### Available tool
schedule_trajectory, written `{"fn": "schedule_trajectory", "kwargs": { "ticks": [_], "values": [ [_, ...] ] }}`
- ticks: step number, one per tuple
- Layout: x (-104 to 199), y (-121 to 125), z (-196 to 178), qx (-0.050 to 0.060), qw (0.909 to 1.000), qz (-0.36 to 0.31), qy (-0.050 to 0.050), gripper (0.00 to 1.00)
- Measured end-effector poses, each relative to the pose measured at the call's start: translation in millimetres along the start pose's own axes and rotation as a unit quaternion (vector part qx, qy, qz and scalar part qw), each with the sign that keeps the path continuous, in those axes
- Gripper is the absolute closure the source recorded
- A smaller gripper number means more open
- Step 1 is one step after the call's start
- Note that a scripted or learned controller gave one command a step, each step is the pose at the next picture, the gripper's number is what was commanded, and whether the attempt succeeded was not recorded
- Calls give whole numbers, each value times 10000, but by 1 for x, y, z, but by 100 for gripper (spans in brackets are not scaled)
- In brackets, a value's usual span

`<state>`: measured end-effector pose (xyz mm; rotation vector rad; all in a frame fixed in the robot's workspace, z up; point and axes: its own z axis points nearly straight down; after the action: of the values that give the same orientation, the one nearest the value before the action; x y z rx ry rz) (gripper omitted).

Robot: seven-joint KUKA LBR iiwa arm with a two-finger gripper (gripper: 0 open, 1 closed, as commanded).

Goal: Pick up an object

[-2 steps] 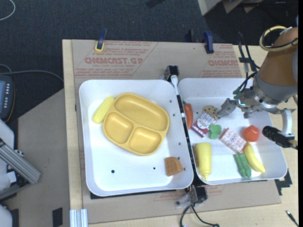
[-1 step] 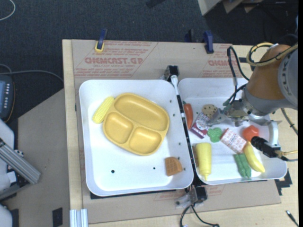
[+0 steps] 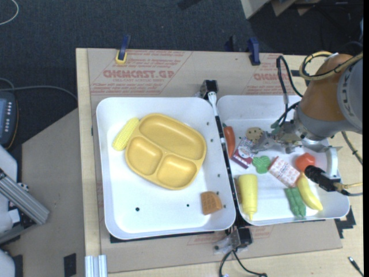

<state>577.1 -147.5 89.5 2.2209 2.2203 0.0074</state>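
We see the end effector (image 3: 275,136) low in the right bin (image 3: 253,105), beside a cookie (image 3: 252,134). Whether it is clenched or released, we cannot tell. A yellow tray (image 3: 165,150) fills the left bin (image 3: 115,172).

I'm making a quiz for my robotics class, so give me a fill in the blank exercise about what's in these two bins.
1. The yellow divided plate lies in the ____ bin.
2. The corn cob lies next to the plate's ____ side.
3. The pincer hovers over the ____ bin.
4. The banana lies beside the ____ bean pod.

Missing words: left; left; right; green
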Motion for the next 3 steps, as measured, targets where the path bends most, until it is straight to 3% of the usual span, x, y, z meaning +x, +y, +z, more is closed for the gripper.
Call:
{"fn": "schedule_trajectory", "kwargs": {
  "ticks": [1, 3],
  "values": [
    [-1, 0, -10, -22, 10000, 6, -15, 100],
    [-9, 3, -116, -6, 10000, -2, -24, 100]
  ]
}}
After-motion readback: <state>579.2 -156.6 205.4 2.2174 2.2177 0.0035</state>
